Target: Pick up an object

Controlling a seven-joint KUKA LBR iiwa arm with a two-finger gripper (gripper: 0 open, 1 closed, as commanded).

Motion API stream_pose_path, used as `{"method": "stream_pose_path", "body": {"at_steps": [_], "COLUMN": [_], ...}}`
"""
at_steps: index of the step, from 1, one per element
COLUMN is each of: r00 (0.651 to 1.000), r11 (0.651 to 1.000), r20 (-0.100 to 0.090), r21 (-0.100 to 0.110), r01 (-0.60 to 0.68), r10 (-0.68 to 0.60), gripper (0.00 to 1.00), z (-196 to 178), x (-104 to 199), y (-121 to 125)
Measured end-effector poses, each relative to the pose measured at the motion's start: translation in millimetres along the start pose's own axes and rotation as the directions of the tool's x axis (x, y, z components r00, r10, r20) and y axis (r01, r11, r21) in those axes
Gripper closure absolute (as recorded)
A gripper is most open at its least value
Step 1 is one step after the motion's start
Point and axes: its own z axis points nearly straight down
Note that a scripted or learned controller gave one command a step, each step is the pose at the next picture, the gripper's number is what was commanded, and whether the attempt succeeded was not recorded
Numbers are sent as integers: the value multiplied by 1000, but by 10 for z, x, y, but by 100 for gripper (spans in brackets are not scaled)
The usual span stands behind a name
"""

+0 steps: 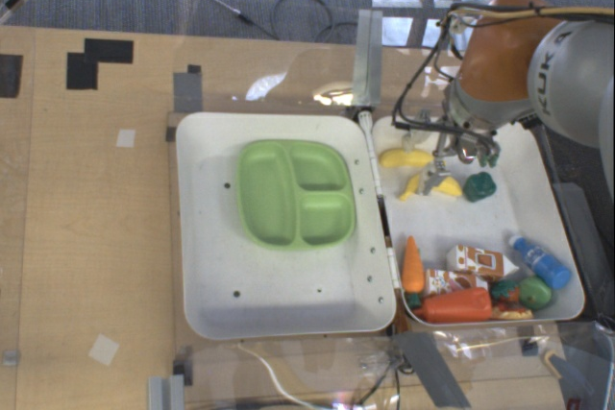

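In the right bin (543, 197), a banana (405, 157) lies lengthwise left-right.

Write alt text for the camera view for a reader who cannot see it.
A grey robot arm reaches from the right, its gripper low over yellow toy pieces in the right white bin. That bin also holds a carrot, blue bottle and cartons. The left bin holds a green divided plate.
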Motion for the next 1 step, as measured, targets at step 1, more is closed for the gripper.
{"method": "stream_pose_path", "body": {"at_steps": [1], "r00": [994], "r11": [994], "r20": [4], "r21": [-6], "r01": [-108], "r10": [108], "gripper": [0], "z": [105], "x": [792], "y": [150]}}
